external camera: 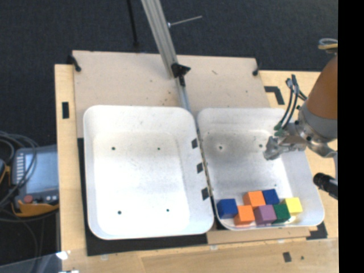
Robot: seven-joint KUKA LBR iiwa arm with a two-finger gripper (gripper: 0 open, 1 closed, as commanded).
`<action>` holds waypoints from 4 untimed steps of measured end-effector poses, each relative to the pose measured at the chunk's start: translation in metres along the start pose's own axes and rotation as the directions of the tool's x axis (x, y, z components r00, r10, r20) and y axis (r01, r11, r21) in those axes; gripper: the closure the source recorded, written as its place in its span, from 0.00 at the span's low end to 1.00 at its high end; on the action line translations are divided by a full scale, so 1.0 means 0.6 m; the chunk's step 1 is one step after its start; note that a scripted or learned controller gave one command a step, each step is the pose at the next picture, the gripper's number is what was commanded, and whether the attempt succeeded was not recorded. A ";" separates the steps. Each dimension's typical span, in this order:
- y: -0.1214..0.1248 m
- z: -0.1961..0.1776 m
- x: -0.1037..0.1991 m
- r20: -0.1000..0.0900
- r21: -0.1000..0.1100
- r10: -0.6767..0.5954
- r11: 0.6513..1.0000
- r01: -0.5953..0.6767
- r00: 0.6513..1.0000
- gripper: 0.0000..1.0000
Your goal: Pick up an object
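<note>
Camera view puts the grey two-finger gripper [273, 151] above the right shallow white plastic bin [239, 129], holding nothing I can see; whether its fingers are apart I cannot tell. Small coloured cube blocks [260, 207], the likely targets, huddle against that bin's near wall.

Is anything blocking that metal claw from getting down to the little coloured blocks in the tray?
Nothing visible does. The grey two-finger gripper hovers over the right white plastic bin, and the cluster of small coloured cubes lies at the bin's near edge, with only bare bin floor between them.
</note>
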State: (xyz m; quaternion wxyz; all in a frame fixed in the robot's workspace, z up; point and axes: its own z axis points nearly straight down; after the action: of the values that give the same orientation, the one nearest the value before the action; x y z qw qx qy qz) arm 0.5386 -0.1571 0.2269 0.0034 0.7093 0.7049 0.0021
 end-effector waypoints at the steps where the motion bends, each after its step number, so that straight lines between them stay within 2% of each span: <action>1: 0.003 -0.071 -0.001 -0.001 0.001 -0.010 1.000 0.010 1.000 1.00; 2: 0.028 -0.056 0.090 -0.001 0.008 -0.013 1.000 0.013 1.000 1.00; 4: 0.118 -0.064 0.247 -0.002 0.005 -0.014 1.000 0.014 1.000 1.00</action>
State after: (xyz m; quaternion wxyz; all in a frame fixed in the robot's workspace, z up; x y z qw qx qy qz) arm 0.6098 -0.0094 0.2657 0.0010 0.7045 0.7097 0.0013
